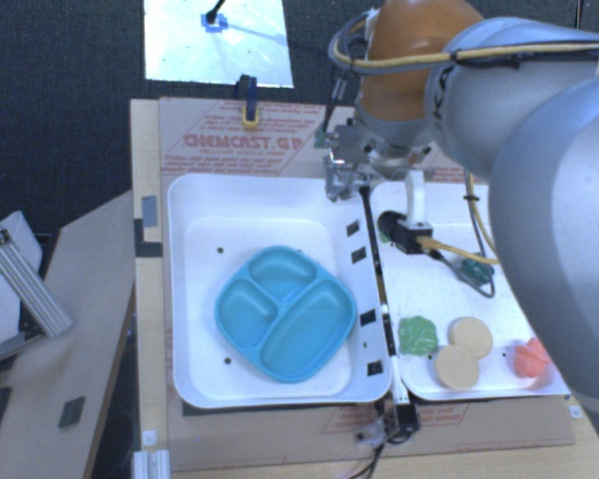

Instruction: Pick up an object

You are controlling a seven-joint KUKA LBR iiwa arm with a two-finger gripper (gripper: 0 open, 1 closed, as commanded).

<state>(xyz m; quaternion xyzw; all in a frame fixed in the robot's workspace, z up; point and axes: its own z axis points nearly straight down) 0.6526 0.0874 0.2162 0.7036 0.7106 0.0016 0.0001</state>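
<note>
Two bins: a pair of shallow white plastic bins sat side by side on the worktop (150,297), the left bin (195,267) and the right bin (449,223) meeting at a black-clipped divider.
Arm: the grey arm (539,118) with its orange band (414,38) reached in from the right and covered much of the right bin's far side.
End effector: the metal two-finger end effector (344,183) hung over the far end of the divider, at the back rim of the bins; whether it was apart or together I cannot tell, and nothing was seen in it.
Task's things: a green round piece (417,335), two tan round discs (463,352) and a pink lumpy piece (529,359) lay along the near edge of the right bin, well apart from the end effector and nearer the camera.
Left bin: a light blue divided plastic plate (285,312) lay flat in its middle.
Surface: the bins rested on a brown cardboard sheet (240,143) printed with red letters.
Room: dark fabric (60,68) hung behind, with a pale square panel (215,28) on it.
</note>
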